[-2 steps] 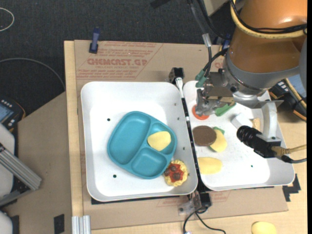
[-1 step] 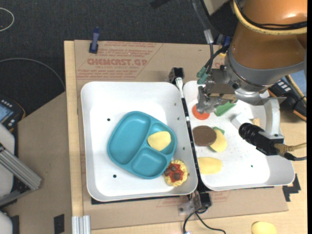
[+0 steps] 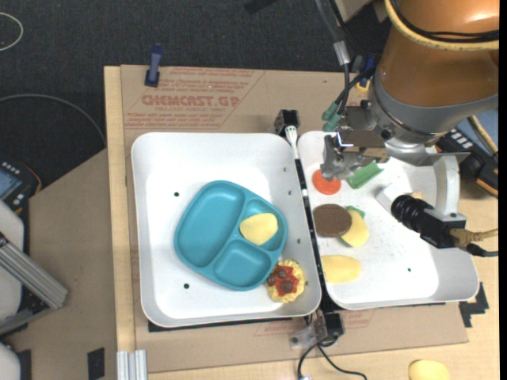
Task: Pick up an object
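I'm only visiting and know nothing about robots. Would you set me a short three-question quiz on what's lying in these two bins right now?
1. True or false: the yellow piece lies in a compartment of the blue divided plate.
2. Which bin holds the brown round piece: A) left bin, B) right bin?
3. Fill in: the gripper hangs right above an ______-coloured round piece.

Key: 1 true. 2 B; it lies in the right bin, touching a yellow and green piece. 3 orange.
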You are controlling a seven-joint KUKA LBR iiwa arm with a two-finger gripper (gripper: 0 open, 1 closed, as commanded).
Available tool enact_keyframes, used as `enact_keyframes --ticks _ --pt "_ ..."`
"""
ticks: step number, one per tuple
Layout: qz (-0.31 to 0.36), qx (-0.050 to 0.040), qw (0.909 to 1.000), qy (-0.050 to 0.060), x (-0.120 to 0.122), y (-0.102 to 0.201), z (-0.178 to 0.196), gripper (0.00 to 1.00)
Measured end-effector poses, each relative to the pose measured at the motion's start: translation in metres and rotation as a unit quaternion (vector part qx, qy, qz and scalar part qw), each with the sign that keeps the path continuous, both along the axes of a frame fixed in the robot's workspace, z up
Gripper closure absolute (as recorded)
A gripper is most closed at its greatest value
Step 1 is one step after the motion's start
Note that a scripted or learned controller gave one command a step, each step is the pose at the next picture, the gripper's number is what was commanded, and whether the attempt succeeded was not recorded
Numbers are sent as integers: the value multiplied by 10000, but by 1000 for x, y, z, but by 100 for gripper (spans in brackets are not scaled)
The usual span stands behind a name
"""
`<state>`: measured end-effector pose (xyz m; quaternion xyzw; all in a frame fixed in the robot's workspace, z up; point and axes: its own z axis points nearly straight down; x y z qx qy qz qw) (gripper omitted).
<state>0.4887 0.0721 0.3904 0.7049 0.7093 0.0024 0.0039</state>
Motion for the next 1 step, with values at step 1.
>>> enact_keyframes --ticks 1 --pt "5 -2 10000 -10 1 0 10 100"
